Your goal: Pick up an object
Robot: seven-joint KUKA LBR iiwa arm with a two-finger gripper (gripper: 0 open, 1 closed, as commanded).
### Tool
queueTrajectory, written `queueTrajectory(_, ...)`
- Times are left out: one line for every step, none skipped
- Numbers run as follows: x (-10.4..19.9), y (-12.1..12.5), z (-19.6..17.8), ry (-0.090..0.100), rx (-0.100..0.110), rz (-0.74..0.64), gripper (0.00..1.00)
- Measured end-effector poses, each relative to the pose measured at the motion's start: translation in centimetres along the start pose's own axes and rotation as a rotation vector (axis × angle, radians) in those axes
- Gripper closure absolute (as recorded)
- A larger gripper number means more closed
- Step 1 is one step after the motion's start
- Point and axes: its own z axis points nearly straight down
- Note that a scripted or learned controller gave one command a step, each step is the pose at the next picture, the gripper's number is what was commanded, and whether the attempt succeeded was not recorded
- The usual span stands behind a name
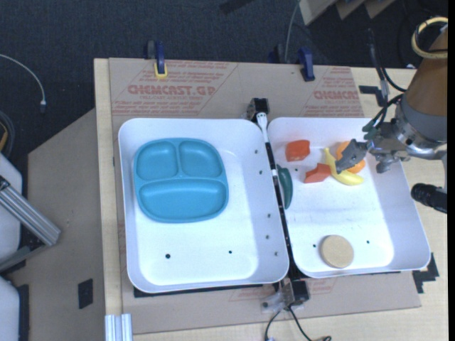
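Your gripper [350, 159] hangs low over the right bin [398, 254], at its upper right, directly above a yellow banana-shaped piece [344, 175] with an orange item [353, 150] behind it. Whether anything sits between the jaws, or how wide they stand, you cannot tell from this angle.

Nearby in that bin: an orange block [298, 149], a red-orange wedge [316, 175] touching the yellow piece, a dark green object [285, 186] against the left wall, and a tan disc [336, 251] near the front edge.

The left bin [242, 254] bears a blue divided plate [182, 180].

The brown board [106, 155] under both bins reads "CHEMCAST GP" in red (repeated, partly hidden at right).
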Motion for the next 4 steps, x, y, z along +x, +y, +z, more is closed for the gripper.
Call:
queueTrajectory(0.0, 0.2, -0.8, -0.002, -0.014, -0.003, 0.00)
queueTrajectory(0.8, -0.1, 3.8, 0.000, -0.009, -0.003, 0.00)
queueTrajectory(0.3, -0.1, 10.0, 0.000, -0.009, -0.003, 0.00)
queueTrajectory(0.4, -0.1, 14.8, 0.000, -0.010, -0.003, 0.00)
